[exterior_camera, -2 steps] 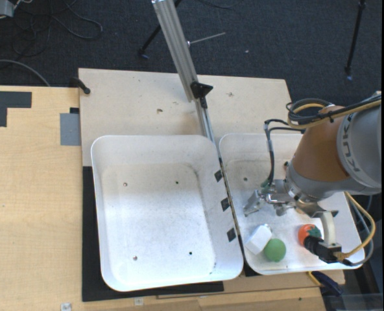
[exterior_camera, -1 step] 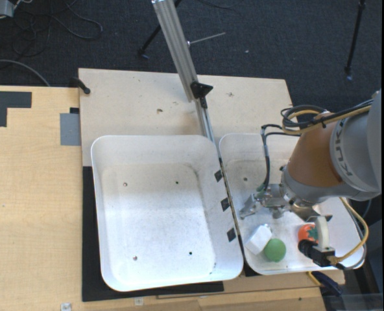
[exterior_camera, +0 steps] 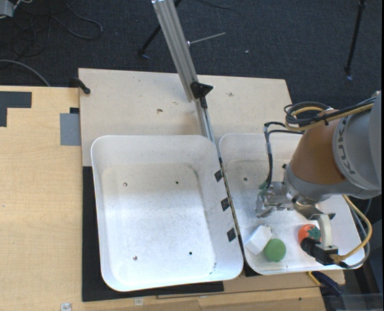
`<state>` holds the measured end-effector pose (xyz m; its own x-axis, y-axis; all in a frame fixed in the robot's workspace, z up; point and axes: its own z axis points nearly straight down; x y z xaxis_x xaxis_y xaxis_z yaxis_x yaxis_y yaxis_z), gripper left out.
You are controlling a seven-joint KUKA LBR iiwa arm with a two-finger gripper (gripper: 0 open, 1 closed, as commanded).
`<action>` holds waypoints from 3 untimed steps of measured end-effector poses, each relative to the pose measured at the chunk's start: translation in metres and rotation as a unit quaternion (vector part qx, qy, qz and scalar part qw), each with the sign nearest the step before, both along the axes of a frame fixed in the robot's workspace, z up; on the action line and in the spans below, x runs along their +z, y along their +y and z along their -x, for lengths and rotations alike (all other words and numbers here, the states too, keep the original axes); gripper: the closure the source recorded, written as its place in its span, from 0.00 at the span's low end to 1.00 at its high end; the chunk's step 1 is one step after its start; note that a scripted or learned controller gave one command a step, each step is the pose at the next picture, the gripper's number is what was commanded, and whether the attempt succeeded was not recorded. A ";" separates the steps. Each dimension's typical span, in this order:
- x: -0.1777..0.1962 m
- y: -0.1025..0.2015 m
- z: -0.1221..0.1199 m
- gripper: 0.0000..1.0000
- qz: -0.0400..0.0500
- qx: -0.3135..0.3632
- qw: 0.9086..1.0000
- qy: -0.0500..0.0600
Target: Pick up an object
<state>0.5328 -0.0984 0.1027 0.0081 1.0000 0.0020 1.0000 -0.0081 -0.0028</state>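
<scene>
So the gripper [exterior_camera: 268,203] is down in the right bin [exterior_camera: 240,151], but I can't tell how it's set. A white block [exterior_camera: 259,238] and green ball [exterior_camera: 274,250] sit touching just below it, an orange object [exterior_camera: 307,232] off to their right.

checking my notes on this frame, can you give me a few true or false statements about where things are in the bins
1. A green ball lies in the right bin. True.
2. The white block sits in the left bin. False: it is in the right bin, beside the green ball.
3. The gripper is over the right bin. True.
4. The gripper grips the green ball. False: the ball lies apart from it, nearer the bin's front edge.
5. An orange object lies right of the ball. True.
</scene>
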 end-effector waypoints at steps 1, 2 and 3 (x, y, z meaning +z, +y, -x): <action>0.043 -0.005 -0.002 1.00 0.001 0.001 1.000 -0.002; 0.091 -0.005 -0.012 1.00 0.001 0.004 1.000 -0.003; 0.142 -0.016 -0.017 1.00 0.001 0.004 1.000 -0.003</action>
